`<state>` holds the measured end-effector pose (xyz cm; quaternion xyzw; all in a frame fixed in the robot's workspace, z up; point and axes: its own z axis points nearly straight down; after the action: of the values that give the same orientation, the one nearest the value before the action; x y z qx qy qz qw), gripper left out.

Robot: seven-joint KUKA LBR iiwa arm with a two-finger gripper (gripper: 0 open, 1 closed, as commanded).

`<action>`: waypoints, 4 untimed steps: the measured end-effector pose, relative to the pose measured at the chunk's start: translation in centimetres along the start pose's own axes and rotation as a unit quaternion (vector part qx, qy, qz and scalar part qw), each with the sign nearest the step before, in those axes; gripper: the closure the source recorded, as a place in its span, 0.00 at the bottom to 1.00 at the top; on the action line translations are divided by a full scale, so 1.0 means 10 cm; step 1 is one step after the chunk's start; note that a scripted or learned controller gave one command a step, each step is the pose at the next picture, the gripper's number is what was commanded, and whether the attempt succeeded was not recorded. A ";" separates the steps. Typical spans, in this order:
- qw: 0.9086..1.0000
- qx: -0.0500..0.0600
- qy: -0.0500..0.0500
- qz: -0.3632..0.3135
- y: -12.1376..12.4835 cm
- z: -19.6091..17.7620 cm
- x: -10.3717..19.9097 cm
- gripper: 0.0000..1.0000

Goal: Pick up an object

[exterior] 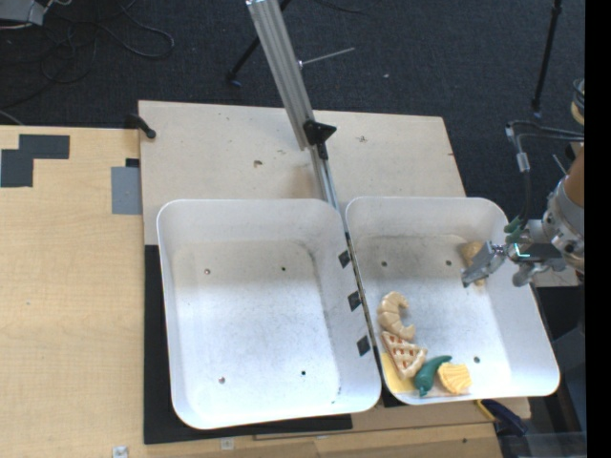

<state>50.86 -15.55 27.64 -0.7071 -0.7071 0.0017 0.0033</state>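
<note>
Two white bins sit side by side on the table; the left bin [248,303] holds nothing to take. In the right bin [449,227], low by the divider, lie a croissant [395,315], a waffle wedge [405,355], a green piece [429,370] and a yellow piece [455,378]. They look like light, stiff plastic toys, likely slippery; the croissant's narrow middle seems the best hold. A tan piece [472,253] lies near the right wall, touching or just beside the jaws [492,265]. I cannot tell whether they are parted or clenched.
</note>
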 end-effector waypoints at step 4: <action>1.000 0.001 0.000 0.001 0.07 1.49 -0.06 0.00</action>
<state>51.44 -16.10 12.70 -0.7076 -0.7066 0.0024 0.0045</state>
